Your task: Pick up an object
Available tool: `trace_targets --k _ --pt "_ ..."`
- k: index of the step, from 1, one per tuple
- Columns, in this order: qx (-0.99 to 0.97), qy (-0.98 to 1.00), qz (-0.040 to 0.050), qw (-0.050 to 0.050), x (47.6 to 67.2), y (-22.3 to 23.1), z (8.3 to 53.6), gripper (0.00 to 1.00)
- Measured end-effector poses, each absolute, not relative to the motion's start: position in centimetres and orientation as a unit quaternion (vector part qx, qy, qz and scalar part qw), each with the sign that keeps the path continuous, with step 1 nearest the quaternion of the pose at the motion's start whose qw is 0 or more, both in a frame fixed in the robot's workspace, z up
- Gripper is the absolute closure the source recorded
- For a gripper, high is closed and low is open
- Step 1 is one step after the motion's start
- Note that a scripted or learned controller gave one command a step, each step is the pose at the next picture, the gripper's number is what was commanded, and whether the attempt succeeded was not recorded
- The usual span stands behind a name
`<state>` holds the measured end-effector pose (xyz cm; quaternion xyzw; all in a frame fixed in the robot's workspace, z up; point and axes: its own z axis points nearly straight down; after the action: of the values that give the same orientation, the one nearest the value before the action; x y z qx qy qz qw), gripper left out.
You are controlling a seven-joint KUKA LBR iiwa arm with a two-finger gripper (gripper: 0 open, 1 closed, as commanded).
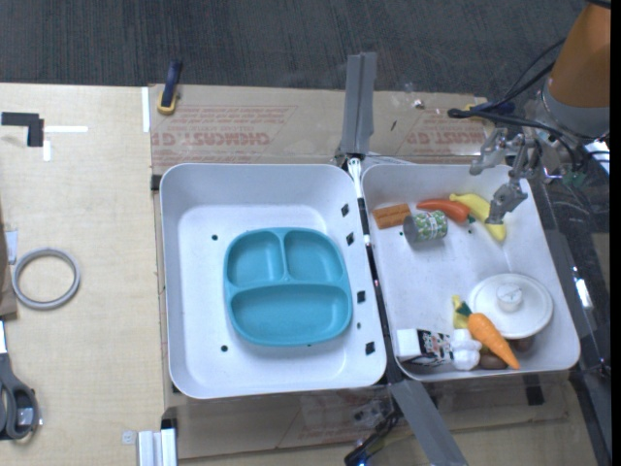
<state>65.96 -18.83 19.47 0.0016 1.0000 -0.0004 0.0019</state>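
The grey arm with its orange band reaches in over the far corner of the right-hand shallow white bin, and its end effector hangs just above the bin floor; whether it is released or clenched I cannot tell from here, and nothing shows gripped in it. Just beside it, touching or nearly so, lies a yellow banana-shaped toy, with a red chilli-shaped toy next along, away from the arm. A little farther that way sit a small green-and-grey can on its side and an orange rectangular block. Nearer the camera from the end effector, well apart from it, a white round lidded bowl rests in the same bin, and an orange plastic carrot leans against it. A small black-and-white printed packet lies in that bin's near corner. Far across from the end effector, in the left-hand white bin, a blue divided plastic plate lies flat. Beyond that, on the wooden worktop, a grey ring of tape lies flat
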Motion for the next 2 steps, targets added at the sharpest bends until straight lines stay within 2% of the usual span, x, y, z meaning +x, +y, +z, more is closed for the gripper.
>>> trace_targets --k 1,2 --pt "-0.014 1.0 -0.0005 0.002 58.7 -21.0 9.4 0.0" --pt "-0.012 0.999 -0.0007 0.033 51.8 -20.0 11.2 0.0"
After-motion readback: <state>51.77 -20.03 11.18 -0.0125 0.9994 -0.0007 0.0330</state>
